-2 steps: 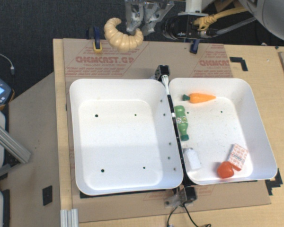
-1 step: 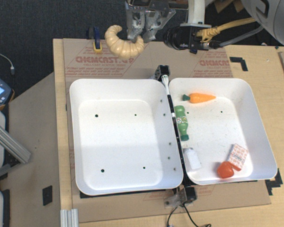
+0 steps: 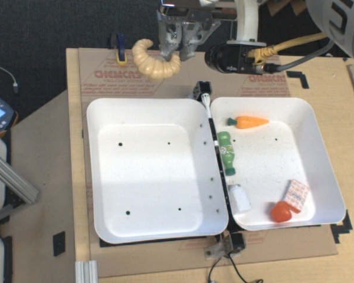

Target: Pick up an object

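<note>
Cardboard bench [image 3: 76, 158], red print unreadable; pincer [image 3: 176, 50] pinching croissant [image 3: 155, 62] above bins.

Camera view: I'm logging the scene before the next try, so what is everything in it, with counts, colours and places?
croissant: 1, pale tan, raised at the jaws, above the board behind the left bin
carrot: 1, orange with a green top, far side of the right bin
bottle: 1, green, right bin by the middle divide
white item: 1, white, near left part of the right bin
tomato: 1, red, near side of the right bin
carton: 1, pink and white, beside the tomato
bins: 2, white, side by side
board: 1, brown, under the bins
gripper: 1, grey, top centre
</note>
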Robot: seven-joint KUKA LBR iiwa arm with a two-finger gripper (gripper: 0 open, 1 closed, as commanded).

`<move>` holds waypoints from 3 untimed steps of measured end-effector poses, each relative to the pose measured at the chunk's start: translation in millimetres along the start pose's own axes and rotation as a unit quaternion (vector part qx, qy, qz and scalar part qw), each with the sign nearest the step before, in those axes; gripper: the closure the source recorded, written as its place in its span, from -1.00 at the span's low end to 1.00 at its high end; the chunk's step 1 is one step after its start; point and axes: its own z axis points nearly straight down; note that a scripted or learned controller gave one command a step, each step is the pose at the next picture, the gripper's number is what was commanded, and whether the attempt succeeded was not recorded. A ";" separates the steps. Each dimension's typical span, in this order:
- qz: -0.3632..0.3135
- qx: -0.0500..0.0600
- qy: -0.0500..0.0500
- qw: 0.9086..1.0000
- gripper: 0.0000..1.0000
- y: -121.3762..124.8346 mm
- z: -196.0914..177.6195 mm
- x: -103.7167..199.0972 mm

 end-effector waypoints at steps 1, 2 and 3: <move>0.000 0.000 0.000 1.000 1.00 -13.6 0.0 0.0; -0.001 0.000 0.000 1.000 1.00 -61.7 -0.1 0.4; 0.000 0.000 0.000 1.000 1.00 -69.3 0.2 0.2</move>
